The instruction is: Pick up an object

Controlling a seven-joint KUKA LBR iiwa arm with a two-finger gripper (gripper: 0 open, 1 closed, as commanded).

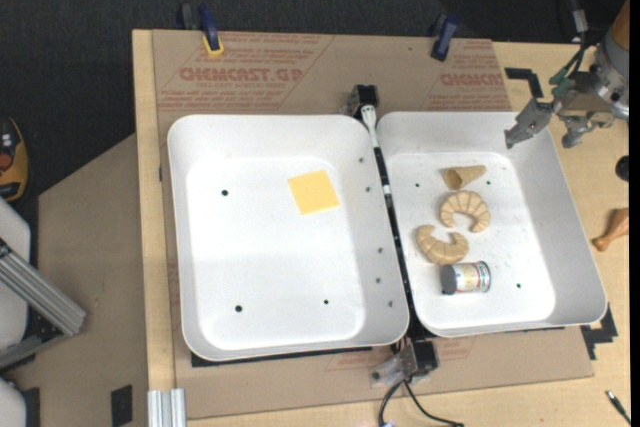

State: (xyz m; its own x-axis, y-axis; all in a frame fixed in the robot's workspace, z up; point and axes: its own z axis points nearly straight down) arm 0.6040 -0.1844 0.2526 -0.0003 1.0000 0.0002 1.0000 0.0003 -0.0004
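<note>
The right bin (570, 245) holds a tan wedge-shaped piece (462, 177), two croissant-shaped pastries (466, 210) (441, 244) and a small can (467, 277) lying on its side near the front. A flat yellow square (314, 191) lies in the left bin (200, 245). My gripper (546, 133) hangs over the right bin's far right corner, above and to the right of the wedge piece. It is open, with nothing between its fingers.
Both bins rest on a brown board (300, 65) held by two blue clamps (208, 25) (444, 35) at the back. A black bracket (364, 99) sits where the bins meet at the back. Cables run at the front edge (405, 385).
</note>
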